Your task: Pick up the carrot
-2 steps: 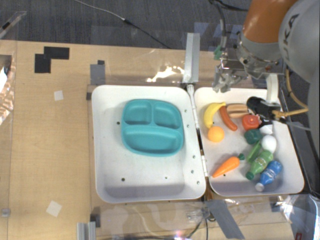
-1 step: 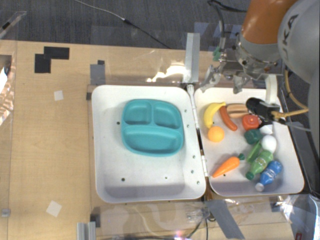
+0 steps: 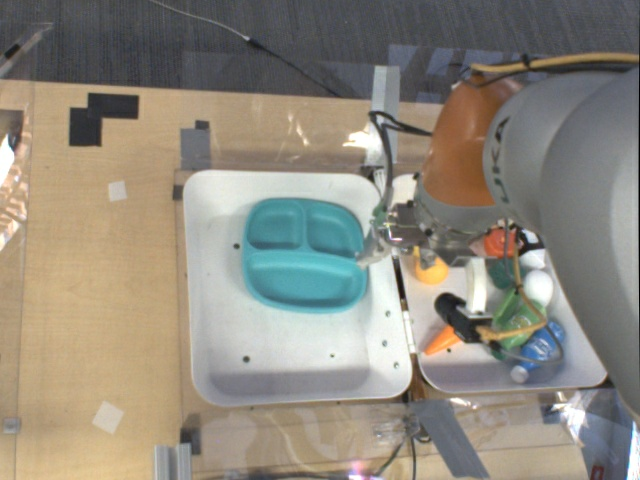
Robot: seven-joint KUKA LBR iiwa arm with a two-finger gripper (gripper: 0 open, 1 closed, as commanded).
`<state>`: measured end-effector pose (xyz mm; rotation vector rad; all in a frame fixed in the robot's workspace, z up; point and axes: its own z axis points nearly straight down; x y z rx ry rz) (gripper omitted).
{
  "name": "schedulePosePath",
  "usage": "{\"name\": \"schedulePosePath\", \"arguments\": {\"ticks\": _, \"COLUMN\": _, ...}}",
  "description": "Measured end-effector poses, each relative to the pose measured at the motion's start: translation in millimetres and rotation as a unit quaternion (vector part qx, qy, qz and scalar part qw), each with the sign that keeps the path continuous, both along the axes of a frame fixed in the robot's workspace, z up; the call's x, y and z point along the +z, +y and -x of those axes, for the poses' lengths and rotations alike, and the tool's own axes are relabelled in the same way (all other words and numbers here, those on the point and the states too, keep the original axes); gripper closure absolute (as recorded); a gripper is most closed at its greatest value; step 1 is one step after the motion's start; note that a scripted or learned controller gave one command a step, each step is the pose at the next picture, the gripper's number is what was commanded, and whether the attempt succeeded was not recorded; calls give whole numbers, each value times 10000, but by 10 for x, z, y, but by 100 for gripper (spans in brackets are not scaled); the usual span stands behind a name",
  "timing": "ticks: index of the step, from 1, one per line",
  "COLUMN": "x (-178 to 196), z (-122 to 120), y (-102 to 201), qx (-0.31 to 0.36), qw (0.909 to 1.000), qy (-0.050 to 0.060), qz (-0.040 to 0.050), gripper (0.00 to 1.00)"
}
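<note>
The gripper hung at the teal plate's right edge in the left bin; how far open could not be told. The carrot lay ungrasped in the right bin. Approach stage, probably: next, cross over and descend.

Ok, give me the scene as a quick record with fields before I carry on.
target: carrot, lying in the right bin near its left wall
held: no, nothing grips the carrot
gripper: gripper over the left bin, at the right rim of the teal plate
clutter by target: blue bottle, white egg
status: pick not yet done
</note>
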<state>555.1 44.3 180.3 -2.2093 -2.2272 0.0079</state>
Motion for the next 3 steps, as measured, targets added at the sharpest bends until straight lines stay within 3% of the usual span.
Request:
{"name": "schedulePosePath", "arguments": {"ticks": 1, "x": 46, "z": -33, "y": -761, "qx": 683, "qw": 9977, "qy": -49, "qz": 5, "gripper": 0}}
{"name": "schedulePosePath", "arguments": {"ticks": 2, "x": -864, "z": 87, "y": -1520, "qx": 332, "qw": 9994, "qy": -10, "qz": 9, "gripper": 0}}
{"name": "schedulePosePath", "arguments": {"ticks": 3, "x": -905, "z": 635, "y": -1356, "qx": 507, "qw": 9986, "qy": -115, "qz": 7, "gripper": 0}}
